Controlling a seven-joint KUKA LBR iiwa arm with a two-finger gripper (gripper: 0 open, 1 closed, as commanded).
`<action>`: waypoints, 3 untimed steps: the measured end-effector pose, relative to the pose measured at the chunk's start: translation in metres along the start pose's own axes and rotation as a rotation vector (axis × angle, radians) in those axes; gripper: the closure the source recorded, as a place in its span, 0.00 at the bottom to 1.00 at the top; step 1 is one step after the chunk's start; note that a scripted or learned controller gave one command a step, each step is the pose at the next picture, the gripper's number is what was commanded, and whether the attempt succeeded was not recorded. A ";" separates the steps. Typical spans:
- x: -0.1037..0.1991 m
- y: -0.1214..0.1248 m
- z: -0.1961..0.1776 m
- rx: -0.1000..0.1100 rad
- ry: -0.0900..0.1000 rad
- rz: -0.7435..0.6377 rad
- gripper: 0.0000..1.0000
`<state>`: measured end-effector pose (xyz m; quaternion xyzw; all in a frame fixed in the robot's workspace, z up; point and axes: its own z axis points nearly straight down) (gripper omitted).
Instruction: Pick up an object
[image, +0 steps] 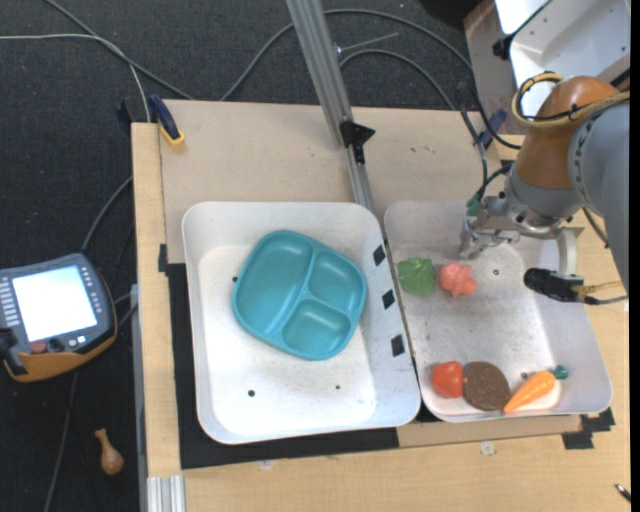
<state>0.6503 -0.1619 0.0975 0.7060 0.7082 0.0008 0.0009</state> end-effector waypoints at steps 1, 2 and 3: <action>0.002 0.006 -0.045 -0.003 -0.001 0.001 1.00; 0.009 0.010 -0.107 -0.005 -0.001 0.001 1.00; 0.010 0.011 -0.158 -0.005 -0.001 0.002 1.00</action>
